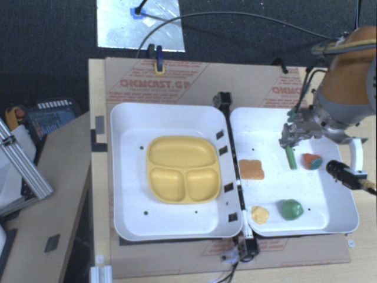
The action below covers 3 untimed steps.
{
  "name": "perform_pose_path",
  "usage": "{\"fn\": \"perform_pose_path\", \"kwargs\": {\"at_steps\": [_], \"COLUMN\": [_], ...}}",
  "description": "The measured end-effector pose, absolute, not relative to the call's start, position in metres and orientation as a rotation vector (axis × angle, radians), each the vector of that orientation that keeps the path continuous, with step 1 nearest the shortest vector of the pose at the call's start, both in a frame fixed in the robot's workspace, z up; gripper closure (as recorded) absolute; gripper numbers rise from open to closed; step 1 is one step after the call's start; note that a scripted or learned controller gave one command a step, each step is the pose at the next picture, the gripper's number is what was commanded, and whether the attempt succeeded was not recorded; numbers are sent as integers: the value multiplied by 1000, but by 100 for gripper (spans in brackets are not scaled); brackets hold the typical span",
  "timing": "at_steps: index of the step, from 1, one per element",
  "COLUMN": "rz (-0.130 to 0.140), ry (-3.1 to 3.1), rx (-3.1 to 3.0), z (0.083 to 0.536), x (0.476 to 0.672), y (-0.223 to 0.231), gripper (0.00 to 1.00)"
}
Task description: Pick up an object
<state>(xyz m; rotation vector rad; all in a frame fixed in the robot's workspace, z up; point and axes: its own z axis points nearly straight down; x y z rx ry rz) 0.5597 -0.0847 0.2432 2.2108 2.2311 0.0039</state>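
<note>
Hand poised low in right bin, directly over upper end of slim green stick, likely lining up a pick; finger state cannot be told.

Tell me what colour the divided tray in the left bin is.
Pale yellow. The divided tray shows clearly in the camera view, lying in the left bin.
</note>
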Motion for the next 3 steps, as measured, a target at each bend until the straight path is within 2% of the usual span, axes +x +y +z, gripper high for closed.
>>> {"fn": "perform_pose_path", "kwargs": {"at_steps": [2,3], "rz": [4,7], "ry": [2231,2232], "rx": [2211,2210], "z": [220,230], "x": [599,612], "y": [10,61], "gripper": [100,100]}}
